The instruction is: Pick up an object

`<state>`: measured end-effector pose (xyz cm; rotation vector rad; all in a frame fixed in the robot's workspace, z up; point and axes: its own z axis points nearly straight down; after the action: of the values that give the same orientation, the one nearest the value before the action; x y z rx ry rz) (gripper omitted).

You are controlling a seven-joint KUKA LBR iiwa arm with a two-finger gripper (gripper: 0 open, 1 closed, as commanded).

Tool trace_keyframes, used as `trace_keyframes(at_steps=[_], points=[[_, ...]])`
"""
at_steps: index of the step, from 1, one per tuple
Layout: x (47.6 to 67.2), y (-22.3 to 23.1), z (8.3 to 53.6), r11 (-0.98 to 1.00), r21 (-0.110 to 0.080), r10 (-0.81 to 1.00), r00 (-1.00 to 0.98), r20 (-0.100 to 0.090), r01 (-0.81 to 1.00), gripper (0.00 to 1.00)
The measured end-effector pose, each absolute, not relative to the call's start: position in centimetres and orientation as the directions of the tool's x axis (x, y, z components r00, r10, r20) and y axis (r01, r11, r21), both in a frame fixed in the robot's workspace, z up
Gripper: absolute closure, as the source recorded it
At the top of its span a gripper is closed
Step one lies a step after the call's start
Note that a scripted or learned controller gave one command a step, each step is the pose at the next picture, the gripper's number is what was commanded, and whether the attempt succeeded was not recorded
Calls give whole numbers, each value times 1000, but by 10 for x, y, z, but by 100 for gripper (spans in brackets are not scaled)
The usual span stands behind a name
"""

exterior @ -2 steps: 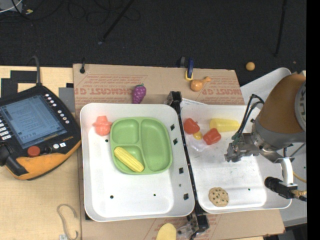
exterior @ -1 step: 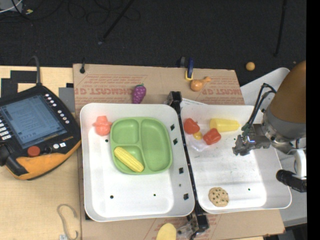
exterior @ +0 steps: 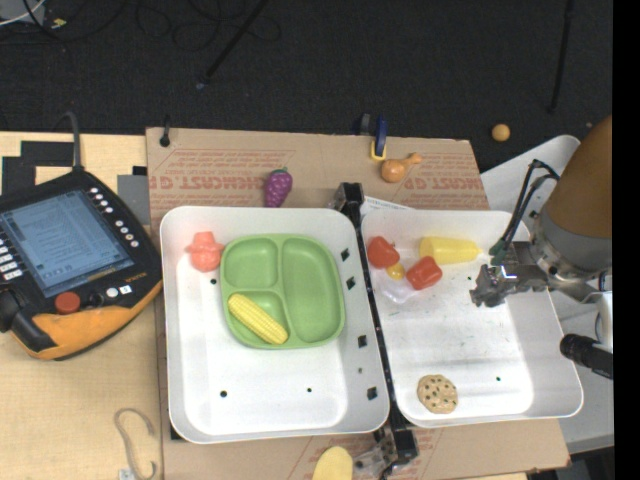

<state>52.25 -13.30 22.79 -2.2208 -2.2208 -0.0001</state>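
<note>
Nearest your camera, at the bottom edge, a yellow toy point(exterior: 333, 462) lies on the cardboard just outside the bins. Going left to right: you have the teach pendant point(exterior: 70, 258) at 9 o'clock on the bench, then the left bin point(exterior: 200, 398) holding a pink toy point(exterior: 204, 251) and a green divided plate point(exterior: 283, 290) with a corn cob point(exterior: 258, 319) in its lower-left section. In the right bin point(exterior: 560, 388) you see a red piece point(exterior: 382, 253), a red pepper point(exterior: 424, 273) and a yellow block point(exterior: 449, 250) toward 11 o'clock, and a cookie point(exterior: 437, 393) at 6 o'clock. Your gripper point(exterior: 490, 288) hangs at the bin's 2 o'clock side, over bare floor just beside the yellow block, with nothing visibly held.
</note>
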Motion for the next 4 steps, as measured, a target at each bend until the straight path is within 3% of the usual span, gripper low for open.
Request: trace_keyframes(at_steps=[3,4], points=[[536,27,214,3,-4,1000,-3,2,1000,100],[538,51,227,0,-3,1000,0,1,1000,100]])
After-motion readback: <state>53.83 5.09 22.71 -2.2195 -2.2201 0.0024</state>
